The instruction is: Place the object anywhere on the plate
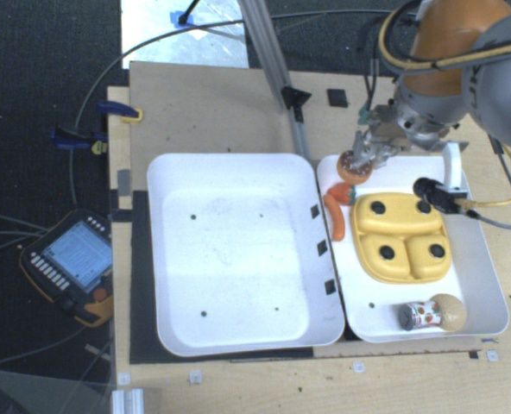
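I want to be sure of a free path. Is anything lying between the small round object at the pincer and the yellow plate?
Nothing visible does. The round brownish object sits at the pincer, just beyond the far-left corner of the yellow sectioned plate. The orange carrot lies alongside the plate's left edge, off the direct path.

The scene is lit evenly and brightly from above. The left white bin [230, 248] is washed out almost to pure white, its floor detail lost to glare. Soft, short shadows are cast beside the yellow sectioned plate [402, 235]. A bright reflective patch [186, 20] is seen at the top. Slight overall softness is noted; the dark surroundings are underexposed.
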Controlling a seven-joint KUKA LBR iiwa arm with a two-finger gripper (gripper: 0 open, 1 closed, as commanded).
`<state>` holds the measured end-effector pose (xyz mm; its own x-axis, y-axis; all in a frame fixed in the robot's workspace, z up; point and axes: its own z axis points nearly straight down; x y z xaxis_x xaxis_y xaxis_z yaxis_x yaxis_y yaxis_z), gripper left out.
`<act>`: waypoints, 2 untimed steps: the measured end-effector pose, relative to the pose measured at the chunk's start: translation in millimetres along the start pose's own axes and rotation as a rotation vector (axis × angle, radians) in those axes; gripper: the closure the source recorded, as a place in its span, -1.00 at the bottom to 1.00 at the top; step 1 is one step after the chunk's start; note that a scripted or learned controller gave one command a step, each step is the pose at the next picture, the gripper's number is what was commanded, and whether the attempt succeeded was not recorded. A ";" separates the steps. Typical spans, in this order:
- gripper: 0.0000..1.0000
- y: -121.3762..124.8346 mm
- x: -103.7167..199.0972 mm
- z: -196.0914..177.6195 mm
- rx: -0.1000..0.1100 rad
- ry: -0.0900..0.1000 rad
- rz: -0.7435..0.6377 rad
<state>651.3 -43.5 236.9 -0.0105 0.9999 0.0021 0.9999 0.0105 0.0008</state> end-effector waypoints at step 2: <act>1.00 -11.7 114.2 5.3 0.000 0.000 0.000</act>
<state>638.4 70.6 231.8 -0.0104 0.9999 0.0024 0.9999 0.0104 0.0003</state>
